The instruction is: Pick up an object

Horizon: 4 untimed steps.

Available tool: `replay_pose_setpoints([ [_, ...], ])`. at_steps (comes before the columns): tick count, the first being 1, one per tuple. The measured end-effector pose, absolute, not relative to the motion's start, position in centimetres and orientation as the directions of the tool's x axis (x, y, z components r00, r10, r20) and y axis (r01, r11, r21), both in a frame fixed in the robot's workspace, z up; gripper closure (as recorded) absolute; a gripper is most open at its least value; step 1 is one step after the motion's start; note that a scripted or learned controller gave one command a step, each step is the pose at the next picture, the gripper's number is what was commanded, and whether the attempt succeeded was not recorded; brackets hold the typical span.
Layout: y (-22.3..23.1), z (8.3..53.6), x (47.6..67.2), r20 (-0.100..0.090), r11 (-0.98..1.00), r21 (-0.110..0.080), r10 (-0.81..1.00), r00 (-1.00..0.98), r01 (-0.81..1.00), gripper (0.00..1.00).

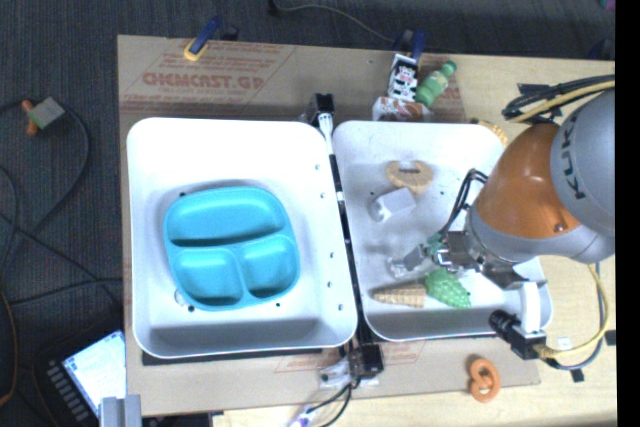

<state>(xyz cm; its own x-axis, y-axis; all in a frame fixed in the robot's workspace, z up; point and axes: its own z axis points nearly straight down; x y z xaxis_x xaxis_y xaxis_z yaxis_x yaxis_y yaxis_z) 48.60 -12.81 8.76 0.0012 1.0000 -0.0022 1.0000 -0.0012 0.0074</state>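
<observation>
I see my gripper (432, 258) low in the right bin (372, 140), lower right of frame, just above the green toy (449, 290) and cone (398, 294). I cannot tell its state. Risk, I judge: the crowded pieces get nudged aside and it closes on nothing.

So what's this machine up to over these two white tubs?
A robot arm is reaching down into the right bin, where small toys lie: a green ice-cream cone, a pretzel-like ring, a grey block. Its gripper sits just above the cone. The left bin holds a blue divided plate.
</observation>
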Motion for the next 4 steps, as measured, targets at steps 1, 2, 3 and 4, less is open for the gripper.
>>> replay_pose_setpoints([
  [1, -13.0, 9.7, 48.6, -0.004, -0.003, 0.007, 1.000, 0.003, 1.000, 1.00],
  [2, -14.3, 15.5, 53.6, -0.001, 0.000, 0.001, 1.000, 0.000, 1.000, 1.00],
  [3, -13.3, 19.5, 61.1, -0.001, 0.001, 0.002, 1.000, -0.001, 1.000, 1.00],
  [4, -13.4, 19.4, 61.1, -0.002, 0.001, 0.000, 1.000, -0.001, 1.000, 0.00],
])
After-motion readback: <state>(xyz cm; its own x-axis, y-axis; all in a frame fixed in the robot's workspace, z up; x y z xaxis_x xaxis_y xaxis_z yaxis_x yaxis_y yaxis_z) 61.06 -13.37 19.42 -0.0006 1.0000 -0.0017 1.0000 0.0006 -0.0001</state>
